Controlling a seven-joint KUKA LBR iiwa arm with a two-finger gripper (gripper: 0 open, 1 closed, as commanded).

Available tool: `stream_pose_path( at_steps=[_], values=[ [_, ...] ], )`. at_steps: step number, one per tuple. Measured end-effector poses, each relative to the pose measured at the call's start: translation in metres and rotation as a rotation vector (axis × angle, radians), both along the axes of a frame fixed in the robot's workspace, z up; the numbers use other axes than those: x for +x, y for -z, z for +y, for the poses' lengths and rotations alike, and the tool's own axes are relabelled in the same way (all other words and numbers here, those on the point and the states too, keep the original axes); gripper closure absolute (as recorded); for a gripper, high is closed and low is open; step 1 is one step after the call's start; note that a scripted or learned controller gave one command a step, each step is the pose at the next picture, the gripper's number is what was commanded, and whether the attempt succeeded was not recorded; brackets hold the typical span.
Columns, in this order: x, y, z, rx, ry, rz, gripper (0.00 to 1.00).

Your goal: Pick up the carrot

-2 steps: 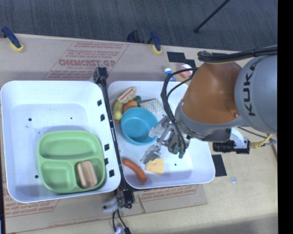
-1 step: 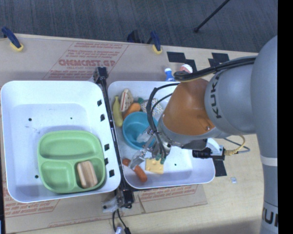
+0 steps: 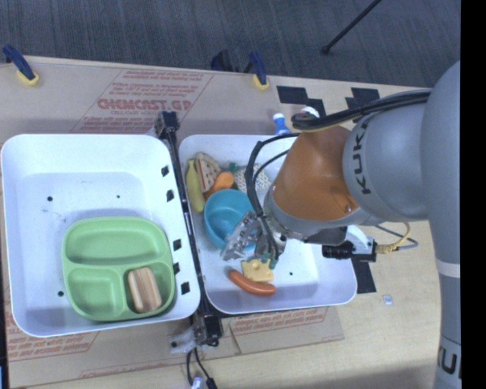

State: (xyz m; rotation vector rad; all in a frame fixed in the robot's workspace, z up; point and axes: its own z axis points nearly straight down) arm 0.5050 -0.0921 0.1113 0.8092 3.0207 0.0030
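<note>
The carrot (image 3: 223,180) appears as a bright orange piece at the back of the right bin (image 3: 332,286). It lies between a yellow banana (image 3: 195,190) and a blue bowl (image 3: 228,214), whose rim partly hides it. My gripper (image 3: 249,246) hangs low over the middle of the same bin, just in front of the bowl and well short of the carrot. Directly beneath it lie a yellow wedge (image 3: 257,269) and a red-orange sausage-shaped piece (image 3: 251,283). Nothing visible is lifted off the bin floor.
A sandwich-like slice (image 3: 207,168) sits behind the banana. The left bin (image 3: 32,177) holds a green divided plate (image 3: 105,250) with a brown bun (image 3: 143,289) in one compartment. The arm's orange wrist (image 3: 312,181) covers the right bin's back right part.
</note>
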Motion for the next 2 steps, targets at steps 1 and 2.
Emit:
stream_pose_path(
  at_steps=[1, 2],
  values=[
    [0.005, 0.004, -0.063, -0.004, -0.074, 0.005, 1.00],
    [-0.021, 0.012, -0.007, -0.003, -0.005, -0.007, 1.00]
  ],
)
